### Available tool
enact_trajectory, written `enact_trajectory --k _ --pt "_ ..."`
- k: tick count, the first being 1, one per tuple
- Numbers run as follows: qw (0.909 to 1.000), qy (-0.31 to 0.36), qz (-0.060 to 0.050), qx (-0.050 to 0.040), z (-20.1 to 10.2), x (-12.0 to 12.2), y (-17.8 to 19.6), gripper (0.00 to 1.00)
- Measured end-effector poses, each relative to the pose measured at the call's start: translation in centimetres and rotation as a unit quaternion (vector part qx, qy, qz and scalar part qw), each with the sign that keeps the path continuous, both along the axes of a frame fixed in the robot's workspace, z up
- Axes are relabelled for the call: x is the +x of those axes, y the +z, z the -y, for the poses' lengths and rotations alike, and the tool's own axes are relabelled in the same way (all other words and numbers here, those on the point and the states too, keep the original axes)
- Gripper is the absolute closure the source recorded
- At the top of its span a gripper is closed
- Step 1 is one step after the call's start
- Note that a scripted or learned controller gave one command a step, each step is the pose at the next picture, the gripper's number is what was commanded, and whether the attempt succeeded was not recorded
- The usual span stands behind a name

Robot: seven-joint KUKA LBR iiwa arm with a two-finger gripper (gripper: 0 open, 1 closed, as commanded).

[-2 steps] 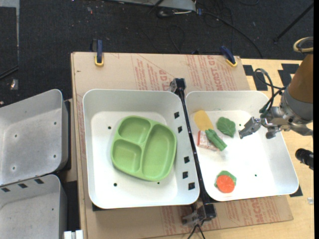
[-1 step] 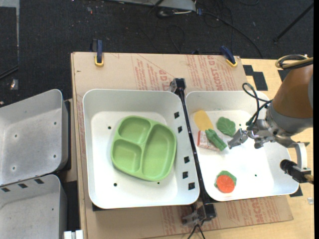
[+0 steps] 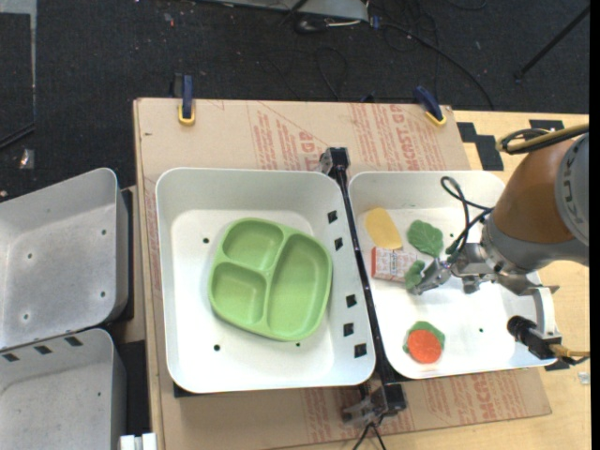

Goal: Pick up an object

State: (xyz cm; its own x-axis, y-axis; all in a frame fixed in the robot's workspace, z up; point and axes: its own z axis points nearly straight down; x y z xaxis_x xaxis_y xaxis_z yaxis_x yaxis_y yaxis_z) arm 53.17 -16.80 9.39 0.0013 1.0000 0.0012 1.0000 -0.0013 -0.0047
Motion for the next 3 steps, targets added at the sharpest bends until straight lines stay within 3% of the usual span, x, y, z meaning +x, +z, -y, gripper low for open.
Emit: enact_trajectory --k 1,3 --pt "1.0000 -0.001 0.003 -0.0008 0.1 0.1 1.3 1.00" --pt "1.0000 0.001 0.005 -0.0017 0.7 -0.2 12.4 1.00"
